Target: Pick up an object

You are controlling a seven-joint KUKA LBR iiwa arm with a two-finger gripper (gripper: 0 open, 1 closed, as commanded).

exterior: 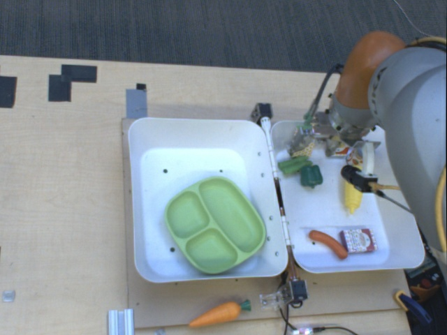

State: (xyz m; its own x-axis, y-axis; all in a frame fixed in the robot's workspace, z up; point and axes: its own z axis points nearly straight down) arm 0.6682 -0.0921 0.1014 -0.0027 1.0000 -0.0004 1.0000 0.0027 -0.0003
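A pale wooden counter [63, 187] fills most of the view, lit evenly from above. Beyond its far edge lies a dark grey ribbed floor covering [174, 16], crossed near the upper right by a thin light cable [401, 9]. Dark rectangular patches [70, 82] sit on the counter toward the upper left, and a small grey bracket [137, 103] stands nearby.

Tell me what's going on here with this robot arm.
The arm reaches into the right bin, its pincer low at the far left corner, just above a green toy. Nothing visible is held. A corn cob, sausage and red packet lie in that bin. The left bin holds a green tray; a carrot lies outside.
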